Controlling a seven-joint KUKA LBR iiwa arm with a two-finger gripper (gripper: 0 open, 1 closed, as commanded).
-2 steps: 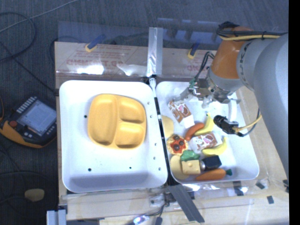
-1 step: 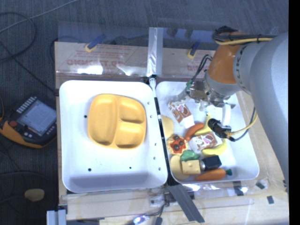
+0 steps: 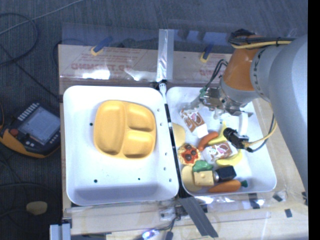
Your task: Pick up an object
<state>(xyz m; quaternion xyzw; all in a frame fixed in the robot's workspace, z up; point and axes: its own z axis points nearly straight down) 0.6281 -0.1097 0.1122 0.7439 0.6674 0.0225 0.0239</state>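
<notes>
Rightward, tool near bin rim, toys crowded

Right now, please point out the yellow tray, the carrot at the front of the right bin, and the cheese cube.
yellow tray (image 3: pixel 125 129): camera view, central divider.
carrot (image 3: pixel 224 186): camera view, middle of its body.
cheese cube (image 3: pixel 202 177): camera view, top face.

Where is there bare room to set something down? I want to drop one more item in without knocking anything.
Left bin: a bare white floor borders the yellow tray on its left and front. Right bin: crowded, with toy food packed from the carrot up toward the gripper; only the right-hand strip is bare.
</notes>
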